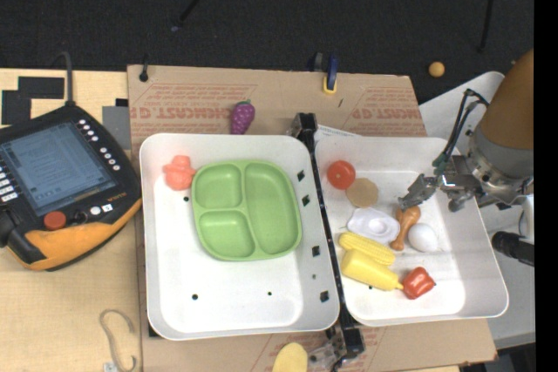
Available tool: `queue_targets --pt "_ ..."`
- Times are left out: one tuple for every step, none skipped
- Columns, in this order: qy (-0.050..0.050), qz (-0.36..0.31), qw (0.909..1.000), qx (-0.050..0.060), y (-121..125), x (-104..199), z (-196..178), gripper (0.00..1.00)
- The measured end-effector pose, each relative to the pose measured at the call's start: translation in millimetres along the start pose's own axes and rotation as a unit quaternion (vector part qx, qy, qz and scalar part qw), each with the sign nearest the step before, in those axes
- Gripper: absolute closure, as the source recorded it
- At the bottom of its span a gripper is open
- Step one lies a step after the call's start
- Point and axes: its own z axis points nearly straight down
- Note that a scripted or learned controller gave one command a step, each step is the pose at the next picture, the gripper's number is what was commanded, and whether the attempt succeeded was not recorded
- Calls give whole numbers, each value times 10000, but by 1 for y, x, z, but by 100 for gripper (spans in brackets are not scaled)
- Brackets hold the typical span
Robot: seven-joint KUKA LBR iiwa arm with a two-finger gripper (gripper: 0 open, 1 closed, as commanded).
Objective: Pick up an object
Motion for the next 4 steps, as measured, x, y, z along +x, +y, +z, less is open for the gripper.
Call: queue_targets --pt "-15 -10 10000 -71 3 0 -8 0" --pt "-9 -16 10000 -50 4 -5 37 0" --pt "-4 -17 10000 -41 6 -2 102 0" --pt "-8 6 10000 -60 6 -1 111 0"
